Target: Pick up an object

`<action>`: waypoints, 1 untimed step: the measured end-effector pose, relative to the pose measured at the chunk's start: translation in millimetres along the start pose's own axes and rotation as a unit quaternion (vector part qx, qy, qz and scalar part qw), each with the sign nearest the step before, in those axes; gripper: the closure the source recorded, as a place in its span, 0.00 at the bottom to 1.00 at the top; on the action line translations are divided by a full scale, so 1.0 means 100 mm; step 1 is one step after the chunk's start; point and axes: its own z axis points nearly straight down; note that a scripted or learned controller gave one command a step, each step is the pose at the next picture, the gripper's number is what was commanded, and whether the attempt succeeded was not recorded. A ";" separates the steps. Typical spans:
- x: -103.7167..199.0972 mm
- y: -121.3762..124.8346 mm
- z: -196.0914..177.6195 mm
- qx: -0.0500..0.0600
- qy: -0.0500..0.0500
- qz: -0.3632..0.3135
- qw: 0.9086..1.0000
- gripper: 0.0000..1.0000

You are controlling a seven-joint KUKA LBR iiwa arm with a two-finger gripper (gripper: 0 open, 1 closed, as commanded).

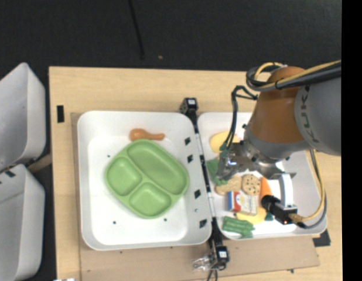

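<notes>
My gripper (229, 164) hangs low over the left part of the right bin (298, 230), above a pile of toy food. Beneath and around it lie a yellow piece (218, 140), a green leafy piece (212, 170), a tan cookie (249, 184), a small red, white and blue box (241, 202), an orange carrot (264, 187), and a green bean pod (236, 226). The wrist hides the fingertips, and nothing shows between them.
The left bin (93, 227) holds a green divided plate (146, 177) and an orange drumstick-shaped toy (146, 135) near its far wall. A ridge with black clips (200, 174) separates the bins. Cables loop at the arm's wrist (264, 75).
</notes>
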 end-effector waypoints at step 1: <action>-0.10 -0.26 -1.56 -0.012 -0.002 0.001 1.000 1.00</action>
